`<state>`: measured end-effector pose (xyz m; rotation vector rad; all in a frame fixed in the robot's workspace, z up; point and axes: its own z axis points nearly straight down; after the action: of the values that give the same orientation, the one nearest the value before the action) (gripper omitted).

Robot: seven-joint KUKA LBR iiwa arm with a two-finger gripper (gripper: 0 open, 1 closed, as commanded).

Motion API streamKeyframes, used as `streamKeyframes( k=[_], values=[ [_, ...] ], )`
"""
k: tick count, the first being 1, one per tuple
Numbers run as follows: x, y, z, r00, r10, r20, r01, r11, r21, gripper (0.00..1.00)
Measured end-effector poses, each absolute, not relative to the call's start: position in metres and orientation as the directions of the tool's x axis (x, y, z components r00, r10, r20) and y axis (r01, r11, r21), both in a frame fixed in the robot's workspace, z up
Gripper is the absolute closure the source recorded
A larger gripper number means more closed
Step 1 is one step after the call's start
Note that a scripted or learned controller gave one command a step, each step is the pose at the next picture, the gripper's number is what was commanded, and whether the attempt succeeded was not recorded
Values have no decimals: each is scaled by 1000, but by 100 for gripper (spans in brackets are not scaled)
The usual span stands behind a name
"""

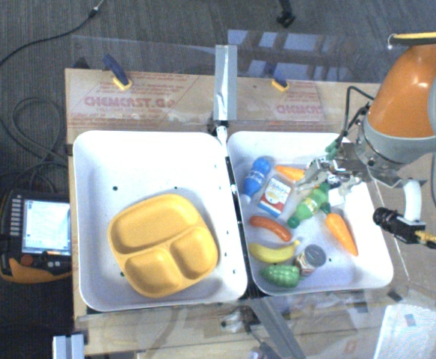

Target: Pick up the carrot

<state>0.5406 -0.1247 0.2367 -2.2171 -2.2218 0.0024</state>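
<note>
The carrot (pixel 342 232) is orange with a green top and lies in the right bin (pixel 367 271), near its right wall, pointing toward the front right. My gripper (pixel 316 178) hangs over the middle of that bin, up and to the left of the carrot and apart from it. It sits just above a green bottle (pixel 308 207) and beside an orange piece (pixel 290 173). Nothing shows as held.
The right bin also holds a blue bottle (pixel 257 175), a white carton (pixel 276 195), a red sausage (pixel 270 228), a banana (pixel 272 252), a green vegetable (pixel 280 275) and a small can (pixel 312 258). A yellow divided plate (pixel 164 244) lies in the left bin (pixel 98 163).
</note>
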Motion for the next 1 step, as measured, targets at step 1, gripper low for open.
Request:
streamKeyframes(
  k=[1],
  values=[
    [510, -181, 94, -103, 995, 2, 995, 103, -1, 0]
  ],
)
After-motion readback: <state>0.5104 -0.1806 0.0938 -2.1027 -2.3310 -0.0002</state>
